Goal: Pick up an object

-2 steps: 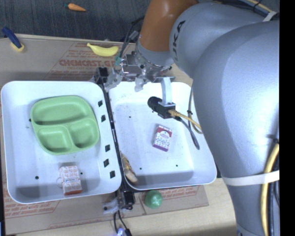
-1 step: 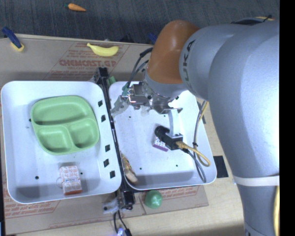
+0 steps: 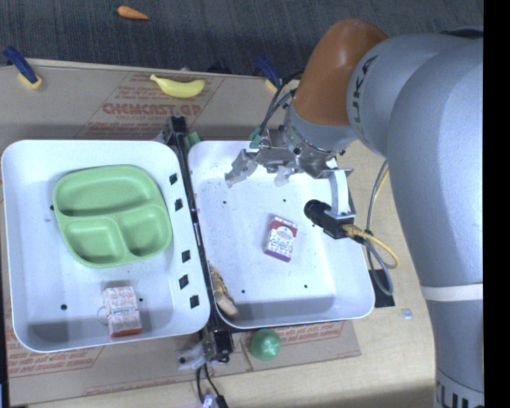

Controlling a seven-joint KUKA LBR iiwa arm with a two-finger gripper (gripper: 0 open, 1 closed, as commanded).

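My jaws are spread apart with nothing between them: the gripper hangs over the far end of the right bin, its two fingers splayed above bare white floor. The thing I'd go for is the red packet, lying flat near the middle of that bin, apart from the walls and a little nearer me than the gripper. From here it looks like a small carton or pouch: light, I'd judge, and probably with some give, so a hard squeeze could crush it and a glossy wrapper might slip. Flat as it lies, the top face offers nothing to pinch; I'd want the fingers straddling its short width, pressed down to the floor and closing on the two long edges. It sits slightly askew to the bin walls, so the wrist would need a turn to match. In the left bin are a green tray and a small wrapped box, neither as handy. A banana and a green ball lie outside the bins on the cardboard.
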